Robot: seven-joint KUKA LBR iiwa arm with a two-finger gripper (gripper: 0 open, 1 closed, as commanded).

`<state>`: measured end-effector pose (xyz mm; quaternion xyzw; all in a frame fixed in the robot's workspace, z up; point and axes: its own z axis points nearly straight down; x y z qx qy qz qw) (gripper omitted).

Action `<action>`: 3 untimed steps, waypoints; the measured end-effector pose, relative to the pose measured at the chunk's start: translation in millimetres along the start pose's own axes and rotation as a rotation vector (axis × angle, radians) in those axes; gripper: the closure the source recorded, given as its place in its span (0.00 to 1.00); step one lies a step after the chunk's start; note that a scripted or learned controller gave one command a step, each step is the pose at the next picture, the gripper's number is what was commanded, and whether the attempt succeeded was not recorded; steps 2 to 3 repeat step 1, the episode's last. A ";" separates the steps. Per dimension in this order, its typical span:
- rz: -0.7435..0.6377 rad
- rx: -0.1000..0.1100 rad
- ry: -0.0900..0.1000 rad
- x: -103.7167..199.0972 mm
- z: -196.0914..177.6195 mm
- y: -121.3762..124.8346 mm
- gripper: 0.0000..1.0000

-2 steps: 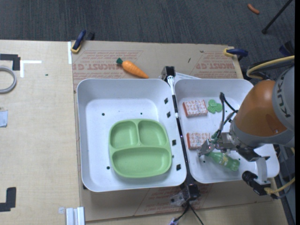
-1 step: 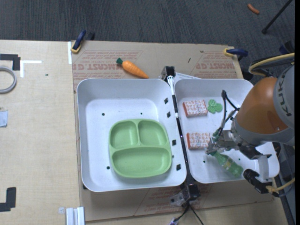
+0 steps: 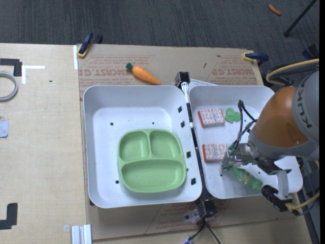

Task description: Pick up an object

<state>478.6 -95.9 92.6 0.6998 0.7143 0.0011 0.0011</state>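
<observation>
At the near edge of the right bin [image 3: 216, 191] lies a green bottle [image 3: 245, 180], on its side and slanted, its body translucent with a paler label patch. The tool [image 3: 229, 161] sits right over the bottle's left end, low in the bin; whether it is parted or closed on anything cannot be told, since the wrist hides it. The arm [image 3: 279, 126], grey with an orange band, covers much of the bin's right half, so free floor there is scarce. Just left of the tool lies a red-and-white patterned packet [image 3: 214, 151], close to the wall between the bins. Farther back sits a second such packet [image 3: 210, 117], with a small green leafy piece [image 3: 232, 116] just beside it. The left bin [image 3: 101, 136] holds a green divided plate [image 3: 151, 160] in its middle, with bare white floor around it. Beyond the bins a toy carrot [image 3: 143, 73] rests on the bench [image 3: 40, 151]
</observation>
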 end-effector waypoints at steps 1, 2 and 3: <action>0.059 0.002 -0.001 50.6 -141.6 1.6 1.00; 0.059 0.002 -0.001 50.6 -141.6 1.6 1.00; 0.059 0.002 -0.001 50.6 -141.6 1.6 1.00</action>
